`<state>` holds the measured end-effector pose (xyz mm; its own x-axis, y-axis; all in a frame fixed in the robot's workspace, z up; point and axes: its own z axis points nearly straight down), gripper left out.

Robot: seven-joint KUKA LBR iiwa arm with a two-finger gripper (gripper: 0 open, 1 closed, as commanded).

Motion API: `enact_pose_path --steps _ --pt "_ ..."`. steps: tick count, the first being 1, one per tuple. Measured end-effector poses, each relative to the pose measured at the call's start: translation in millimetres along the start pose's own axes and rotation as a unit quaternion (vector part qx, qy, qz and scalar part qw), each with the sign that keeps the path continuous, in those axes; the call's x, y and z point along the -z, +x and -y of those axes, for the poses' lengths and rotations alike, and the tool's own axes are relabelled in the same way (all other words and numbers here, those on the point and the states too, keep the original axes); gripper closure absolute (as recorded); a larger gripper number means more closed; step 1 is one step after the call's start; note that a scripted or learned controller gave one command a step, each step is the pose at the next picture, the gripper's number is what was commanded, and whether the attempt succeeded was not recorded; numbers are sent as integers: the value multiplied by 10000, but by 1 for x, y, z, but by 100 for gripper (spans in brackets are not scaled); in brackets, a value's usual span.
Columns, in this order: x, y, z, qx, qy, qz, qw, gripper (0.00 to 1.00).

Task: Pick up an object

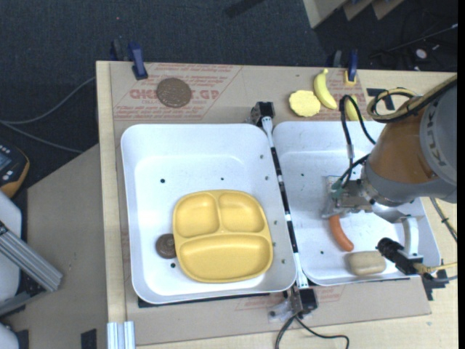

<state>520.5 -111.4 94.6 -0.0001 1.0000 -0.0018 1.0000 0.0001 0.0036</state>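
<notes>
Left bin [145, 158] with yellow divided plate [221, 235], brown disc [166, 246] at its left edge. Right bin [305, 151] with orange sausage [341, 235] just below pincer [341, 203], state impossible to tell; beige lump [365, 264] nearby. Banana [325, 89] on desk [109, 195] behind

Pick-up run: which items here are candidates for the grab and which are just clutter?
In play:
gripper, over the right bin
sausage, right below it
beige block

Lying about:
yellow tray and brown disc in the left bin
banana, yellow slice, brown cookie on the bench
</notes>
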Motion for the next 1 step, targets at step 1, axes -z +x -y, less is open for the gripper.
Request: enact_pose_path --steps 1 --pt "97 93 -65 62 -59 -19 10000 100"
